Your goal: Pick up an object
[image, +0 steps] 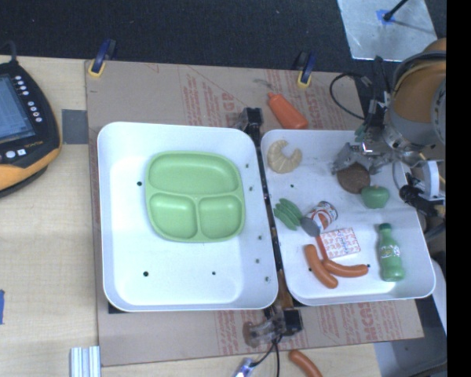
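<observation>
The right bin (298, 289) holds a croissant (283, 156), a green leafy toy (288, 212), a small can (323, 214), a red-patterned card (340, 243), two sausages (334, 270), a green bottle (389, 252), a green ball (375, 196) and a brown round object (353, 179). My gripper (364, 158) is at the bin's far right, directly over the brown object, with its fingers spread around the top of it. The object rests on the bin floor.
The left bin (125, 289) holds a green divided plate (195, 195). An orange carrot toy (286, 111) lies outside the bins at the back. A teach pendant (12, 128) sits at the far left. Cables trail near the arm at the right.
</observation>
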### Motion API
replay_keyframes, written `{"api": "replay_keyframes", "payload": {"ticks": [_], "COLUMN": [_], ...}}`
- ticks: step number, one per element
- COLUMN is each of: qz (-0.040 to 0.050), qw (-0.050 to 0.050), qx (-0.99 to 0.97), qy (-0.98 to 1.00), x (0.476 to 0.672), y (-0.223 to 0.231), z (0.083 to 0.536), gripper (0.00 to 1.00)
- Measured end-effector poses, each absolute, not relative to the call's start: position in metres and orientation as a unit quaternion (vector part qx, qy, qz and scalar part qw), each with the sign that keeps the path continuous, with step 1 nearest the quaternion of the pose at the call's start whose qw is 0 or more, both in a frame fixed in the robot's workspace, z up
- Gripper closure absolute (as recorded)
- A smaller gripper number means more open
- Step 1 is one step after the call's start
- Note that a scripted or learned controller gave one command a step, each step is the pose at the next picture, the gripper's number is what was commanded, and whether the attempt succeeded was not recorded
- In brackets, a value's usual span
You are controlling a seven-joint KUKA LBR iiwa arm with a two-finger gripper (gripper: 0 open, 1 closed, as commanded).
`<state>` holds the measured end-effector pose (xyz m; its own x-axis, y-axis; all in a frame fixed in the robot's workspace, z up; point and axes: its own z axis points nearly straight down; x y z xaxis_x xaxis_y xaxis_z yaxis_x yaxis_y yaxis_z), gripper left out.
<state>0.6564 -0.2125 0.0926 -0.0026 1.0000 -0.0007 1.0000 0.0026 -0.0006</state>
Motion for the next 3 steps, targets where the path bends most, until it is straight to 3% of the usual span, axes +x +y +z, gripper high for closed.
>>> {"api": "replay_keyframes", "payload": {"ticks": [1, 2, 3], "qz": [-0.0011, -0.0004, -0.0016], "qw": [-0.002, 0.000, -0.001], "qx": [0.706, 0.706, 0.705], "qy": [0.709, 0.708, 0.709], "x": [0.656, 0.657, 0.637], "y": [-0.190, -0.212, -0.188], "z": [0.092, 0.092, 0.092], "gripper": [0.00, 0.00, 0.00]}}
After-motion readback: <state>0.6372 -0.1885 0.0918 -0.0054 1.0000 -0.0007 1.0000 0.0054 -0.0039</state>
